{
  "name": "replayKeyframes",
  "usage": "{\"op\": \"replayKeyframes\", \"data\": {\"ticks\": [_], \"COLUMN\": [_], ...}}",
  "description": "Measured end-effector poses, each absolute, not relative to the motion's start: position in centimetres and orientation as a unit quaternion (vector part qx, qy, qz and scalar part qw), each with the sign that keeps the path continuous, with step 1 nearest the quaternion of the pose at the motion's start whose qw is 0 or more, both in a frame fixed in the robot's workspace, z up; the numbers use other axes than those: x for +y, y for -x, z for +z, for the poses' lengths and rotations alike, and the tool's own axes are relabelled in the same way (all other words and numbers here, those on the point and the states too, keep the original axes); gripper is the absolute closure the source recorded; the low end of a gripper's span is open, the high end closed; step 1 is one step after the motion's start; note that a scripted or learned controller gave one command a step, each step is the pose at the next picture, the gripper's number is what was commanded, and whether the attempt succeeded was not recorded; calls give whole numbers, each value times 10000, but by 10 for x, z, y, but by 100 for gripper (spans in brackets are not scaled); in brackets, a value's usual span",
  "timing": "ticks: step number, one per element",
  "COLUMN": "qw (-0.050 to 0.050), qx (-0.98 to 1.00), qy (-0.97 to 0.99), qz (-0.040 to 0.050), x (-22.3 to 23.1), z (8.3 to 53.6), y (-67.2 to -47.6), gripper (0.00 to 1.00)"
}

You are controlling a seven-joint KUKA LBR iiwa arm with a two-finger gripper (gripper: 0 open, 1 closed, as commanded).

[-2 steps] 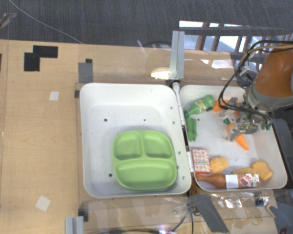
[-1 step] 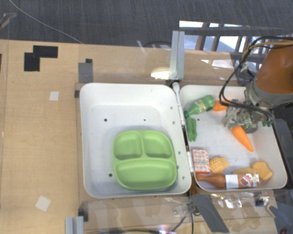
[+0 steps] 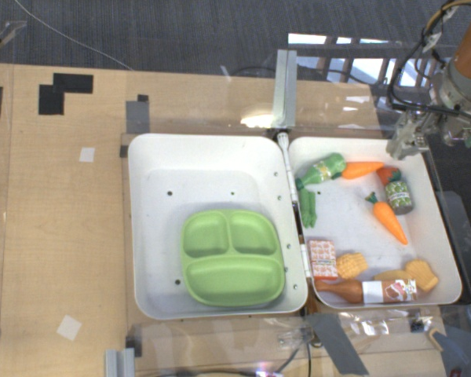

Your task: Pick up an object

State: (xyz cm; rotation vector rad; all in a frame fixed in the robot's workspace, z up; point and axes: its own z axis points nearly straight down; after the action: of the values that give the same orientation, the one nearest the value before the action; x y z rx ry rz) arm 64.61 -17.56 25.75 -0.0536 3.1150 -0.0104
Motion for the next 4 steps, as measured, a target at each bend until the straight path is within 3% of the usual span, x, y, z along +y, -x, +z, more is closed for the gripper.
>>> {"op": "replayKeyframes", "data": {"ticks": [1,4], "qw": [137,323], "qx": [9997,9992], "qy": [194,237], "qz": [-30,-70], "x": [-174,-172], "z": [265,308], "y": [-647,-654], "gripper": [100,100]}}
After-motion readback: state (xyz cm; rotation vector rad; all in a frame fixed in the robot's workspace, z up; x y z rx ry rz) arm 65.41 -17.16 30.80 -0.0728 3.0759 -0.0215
